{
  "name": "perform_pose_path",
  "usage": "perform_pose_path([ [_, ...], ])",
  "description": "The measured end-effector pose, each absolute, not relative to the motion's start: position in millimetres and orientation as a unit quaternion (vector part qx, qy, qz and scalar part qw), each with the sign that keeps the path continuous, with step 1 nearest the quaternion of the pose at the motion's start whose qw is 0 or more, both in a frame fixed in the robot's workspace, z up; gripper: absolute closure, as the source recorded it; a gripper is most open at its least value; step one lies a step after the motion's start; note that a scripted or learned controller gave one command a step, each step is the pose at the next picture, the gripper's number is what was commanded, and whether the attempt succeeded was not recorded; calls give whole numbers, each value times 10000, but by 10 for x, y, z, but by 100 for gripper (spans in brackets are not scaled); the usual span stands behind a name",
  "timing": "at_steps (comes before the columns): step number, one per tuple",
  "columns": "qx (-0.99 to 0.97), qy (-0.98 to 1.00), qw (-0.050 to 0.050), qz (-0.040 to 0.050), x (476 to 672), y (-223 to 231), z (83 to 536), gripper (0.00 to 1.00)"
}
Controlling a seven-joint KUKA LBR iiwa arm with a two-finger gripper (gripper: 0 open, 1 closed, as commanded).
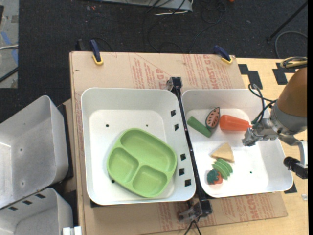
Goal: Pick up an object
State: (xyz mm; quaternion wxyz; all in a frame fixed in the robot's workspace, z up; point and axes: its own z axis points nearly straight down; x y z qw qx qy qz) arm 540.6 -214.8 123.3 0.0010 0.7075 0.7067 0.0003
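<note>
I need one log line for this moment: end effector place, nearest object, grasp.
end effector: over right white bin | nearest: orange carrot-shaped toy, beside it | grasp: none seen

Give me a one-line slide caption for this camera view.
Gripper hovers beside orange carrot in right bin; green tray fills left bin.

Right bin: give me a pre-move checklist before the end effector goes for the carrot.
1. Carrot in sight, lying in the right bin: ok.
2. End effector close to the carrot, just beside its right end: ok.
3. End effector finger state: cannot tell.
4. Carrot free of neighbours: not ok, the melon slice sits right against its left end.
5. Cheese wedge apart from the carrot: ok.
6. Nothing carried yet between the fingers: cannot tell.
</note>
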Motion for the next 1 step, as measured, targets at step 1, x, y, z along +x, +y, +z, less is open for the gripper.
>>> perform_pose_path([
  [1, 7060, 7082, 21, 7, 5465, -2137, 1664, 100],
])
